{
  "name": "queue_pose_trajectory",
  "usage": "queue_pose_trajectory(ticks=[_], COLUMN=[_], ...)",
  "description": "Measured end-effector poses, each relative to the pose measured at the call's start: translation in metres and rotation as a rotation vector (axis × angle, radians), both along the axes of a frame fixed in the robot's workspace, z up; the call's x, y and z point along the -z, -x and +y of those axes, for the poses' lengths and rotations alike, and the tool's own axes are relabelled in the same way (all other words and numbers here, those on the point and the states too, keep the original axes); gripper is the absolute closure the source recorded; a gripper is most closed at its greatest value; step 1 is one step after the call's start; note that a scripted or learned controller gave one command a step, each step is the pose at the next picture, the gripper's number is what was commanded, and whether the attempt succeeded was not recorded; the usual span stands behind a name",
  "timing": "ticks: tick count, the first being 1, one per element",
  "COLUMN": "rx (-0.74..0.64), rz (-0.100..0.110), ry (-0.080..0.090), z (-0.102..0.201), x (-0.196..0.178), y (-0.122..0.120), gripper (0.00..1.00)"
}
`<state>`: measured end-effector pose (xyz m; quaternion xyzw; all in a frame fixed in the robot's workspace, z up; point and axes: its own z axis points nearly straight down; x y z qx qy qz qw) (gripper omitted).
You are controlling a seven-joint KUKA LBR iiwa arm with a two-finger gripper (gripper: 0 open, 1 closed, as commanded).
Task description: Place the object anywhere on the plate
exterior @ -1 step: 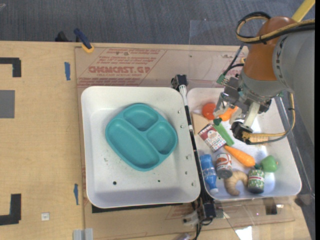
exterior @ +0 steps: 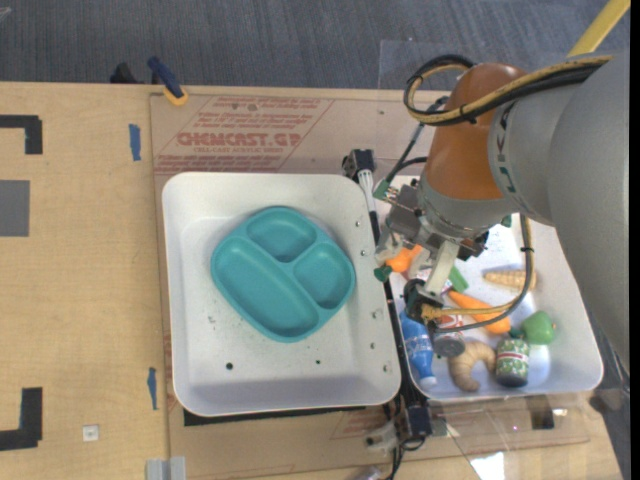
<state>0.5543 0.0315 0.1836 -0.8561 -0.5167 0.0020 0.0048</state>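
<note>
- We see the arm (exterior: 470, 158) over the right bin (exterior: 585, 353) of toys.
- Teal divided plate (exterior: 283, 272) waits bare in the left bin (exterior: 190, 358).
- We cannot tell the end effector's (exterior: 432, 290) state; let it pinch one item, perhaps the carrot (exterior: 478, 305), squarely.

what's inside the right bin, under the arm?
Right bin: small toys in a pile, among them a blue bottle, orange carrot, green ball, tan piece and dark can. The arm covers the bin's upper part, so anything there is hidden.

plate (exterior: 283, 272): teal, three compartments, lying flat and skewed in the left bin
object: cannot tell which
</note>
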Motion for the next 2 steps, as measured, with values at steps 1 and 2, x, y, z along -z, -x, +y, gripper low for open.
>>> queue_pose_trajectory(ticks=[1, 2], rx=[0.007, 0.004], rz=[0.0, 0.0], ry=[0.004, 0.004], z=[-0.005, -0.0038], x=[-0.0001, -0.0098], y=[-0.0003, -0.0011], gripper=[0.0, 1.0])
